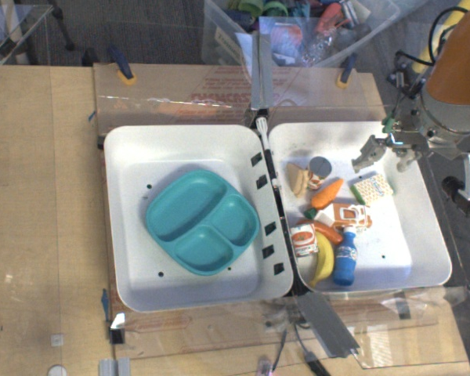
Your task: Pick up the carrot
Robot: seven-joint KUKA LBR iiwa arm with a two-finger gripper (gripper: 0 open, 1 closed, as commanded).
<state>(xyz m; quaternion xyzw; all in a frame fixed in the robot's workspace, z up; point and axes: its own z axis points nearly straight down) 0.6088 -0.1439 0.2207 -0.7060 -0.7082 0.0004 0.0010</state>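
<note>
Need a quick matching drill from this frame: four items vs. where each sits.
Items:
1. carrot
2. teal plate
3. blue bottle
4. gripper

Places:
A. left bin
B. front of the right bin, beside the banana
C. middle of the right bin's pile
D. over the right bin's far right corner

Pairs: 1-C, 2-A, 3-B, 4-D

Pale wood bench [39, 210]; clear plastic tub [298, 14] behind; dark backdrop.
</note>
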